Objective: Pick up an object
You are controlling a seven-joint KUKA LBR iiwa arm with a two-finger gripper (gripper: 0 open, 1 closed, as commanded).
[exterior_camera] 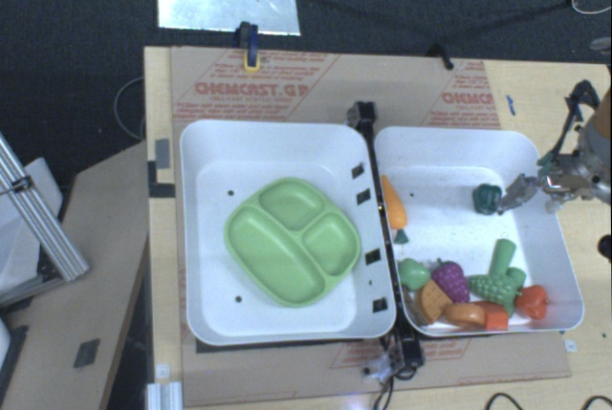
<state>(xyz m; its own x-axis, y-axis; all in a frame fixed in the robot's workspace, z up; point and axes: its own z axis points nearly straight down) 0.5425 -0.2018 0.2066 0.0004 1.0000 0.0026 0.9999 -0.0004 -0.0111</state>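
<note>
Right now, in the camera view, my gripper (pixel 521 189) sits over the right bin (pixel 459 142), near its right wall, reaching in from the right. My fingers are parted a little and hold nothing; the dark green toy (pixel 487 198) lies just to their left, very close, though I cannot tell whether a tip touches it. That toy is what I judge I am after. It rests alone on the white floor, well apart from the heap along the near wall: a purple grape bunch (pixel 450 281), a green ridged piece (pixel 499 276), an orange-red piece (pixel 532 301) and others crowded together. An orange carrot (pixel 393 201) lies by the left wall. The left bin (pixel 277 139) carries a green divided plate (pixel 293 241).

The dark toy looks like hollow plastic play food: light, stiff, smooth, likely to skid or roll when nudged. I would straddle its widest middle and close squarely, pressing down toward the floor.
</note>
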